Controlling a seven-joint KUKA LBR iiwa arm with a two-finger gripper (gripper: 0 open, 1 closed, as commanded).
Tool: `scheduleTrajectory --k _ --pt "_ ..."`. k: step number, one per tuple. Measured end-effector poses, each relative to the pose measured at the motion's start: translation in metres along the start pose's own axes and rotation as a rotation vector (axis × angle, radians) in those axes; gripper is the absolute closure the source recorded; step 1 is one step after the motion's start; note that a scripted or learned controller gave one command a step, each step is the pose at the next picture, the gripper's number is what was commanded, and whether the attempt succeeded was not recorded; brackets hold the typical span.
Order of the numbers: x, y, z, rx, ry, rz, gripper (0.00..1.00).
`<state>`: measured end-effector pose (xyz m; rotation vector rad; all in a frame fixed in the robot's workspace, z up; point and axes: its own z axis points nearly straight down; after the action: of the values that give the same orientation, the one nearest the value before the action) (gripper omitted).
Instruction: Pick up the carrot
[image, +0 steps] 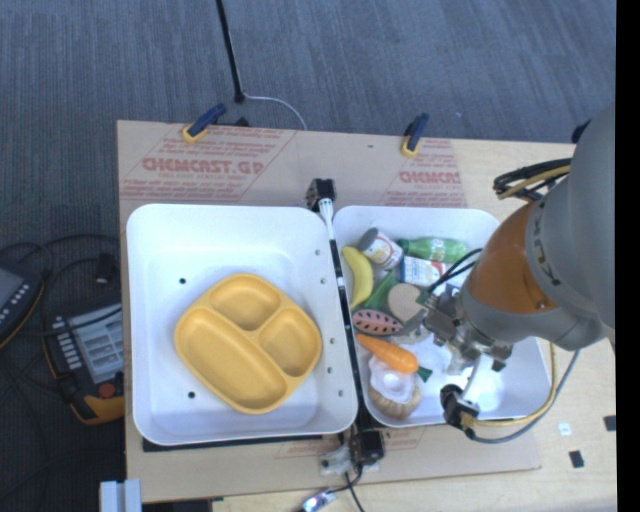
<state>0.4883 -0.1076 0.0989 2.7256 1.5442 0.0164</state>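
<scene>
- Camera view, left bin (150, 300): a shallow white plastic tray with rounded corners is sitting on a brown board; a smooth yellow divided plate (248, 342), moulded into three compartments, is lying in it at a tilt to the bin's sides.
- Camera view, right bin (520, 400): a matching white tray is lying edge to edge with the first and is holding a cluster of glossy toy foods.
- The carrot (388, 353), a tapered orange cone with a small green tip, is lying slantwise near the lower left of the right bin, just below a watermelon slice (375, 322) and touching a pale cupcake (393, 392).
- A curved yellow banana (357, 274) and a green bottle (432, 249) are lying in the upper part.
- The gripper (465, 345), metallic grey beneath the orange band, is hanging over the bin just right of the carrot; whether its fingers are apart or together cannot be told.
</scene>
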Motion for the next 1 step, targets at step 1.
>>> scheduleTrajectory --k 1 --pt "0.0048 -0.0044 0.0099 -0.001 -0.003 0.405 0.00"
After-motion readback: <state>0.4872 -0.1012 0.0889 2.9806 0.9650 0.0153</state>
